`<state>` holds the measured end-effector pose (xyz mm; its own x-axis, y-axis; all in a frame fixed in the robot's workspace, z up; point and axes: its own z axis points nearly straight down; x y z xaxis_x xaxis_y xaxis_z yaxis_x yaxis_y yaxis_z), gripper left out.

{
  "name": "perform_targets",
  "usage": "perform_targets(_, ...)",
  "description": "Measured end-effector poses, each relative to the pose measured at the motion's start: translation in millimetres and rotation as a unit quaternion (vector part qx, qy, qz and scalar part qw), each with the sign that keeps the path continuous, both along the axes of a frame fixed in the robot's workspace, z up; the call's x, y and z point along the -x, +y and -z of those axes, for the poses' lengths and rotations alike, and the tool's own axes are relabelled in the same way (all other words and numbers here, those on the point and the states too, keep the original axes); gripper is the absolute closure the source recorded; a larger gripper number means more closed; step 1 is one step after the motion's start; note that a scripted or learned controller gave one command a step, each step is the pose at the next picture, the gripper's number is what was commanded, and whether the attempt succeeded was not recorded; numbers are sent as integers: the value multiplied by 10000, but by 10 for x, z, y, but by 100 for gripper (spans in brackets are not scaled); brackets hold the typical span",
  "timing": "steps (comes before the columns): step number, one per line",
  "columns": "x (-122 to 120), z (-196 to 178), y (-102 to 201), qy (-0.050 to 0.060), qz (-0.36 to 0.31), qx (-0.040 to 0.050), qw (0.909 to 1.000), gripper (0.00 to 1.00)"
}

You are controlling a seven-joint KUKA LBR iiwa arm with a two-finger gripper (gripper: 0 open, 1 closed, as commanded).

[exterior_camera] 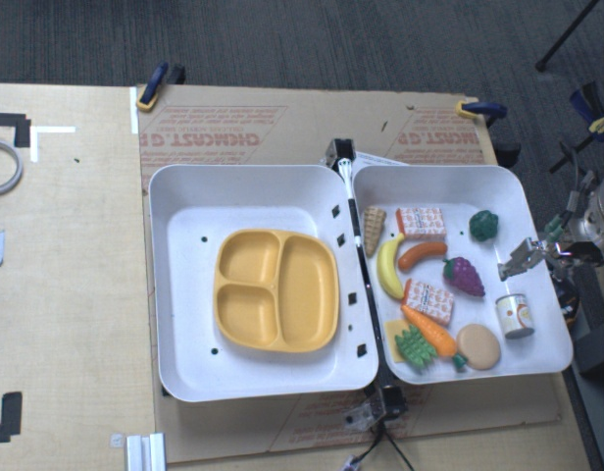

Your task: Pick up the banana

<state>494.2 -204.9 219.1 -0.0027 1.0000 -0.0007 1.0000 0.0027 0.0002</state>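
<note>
Whether the jaws were open or closed could not be told, because the gripper was small and partly blurred at the right edge of the right bin; nothing was seen between them. It hovered over the bin's right rim, just above a small white can and well apart from the banana. The banana lay in the left part of the right bin, curved, just beside the wall that divides the two bins. Around it were other toy foods — an ice cream cone above it, a sausage touching its right side, two small cartons and a carrot below. A bunch of purple grapes lay between the banana and the gripper. The left bin held a yellow divided plate in its middle.
</note>
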Motion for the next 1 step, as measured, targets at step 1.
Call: perform_targets(1, 130, 592, 804, 3, 529, -5, 9986, 0)
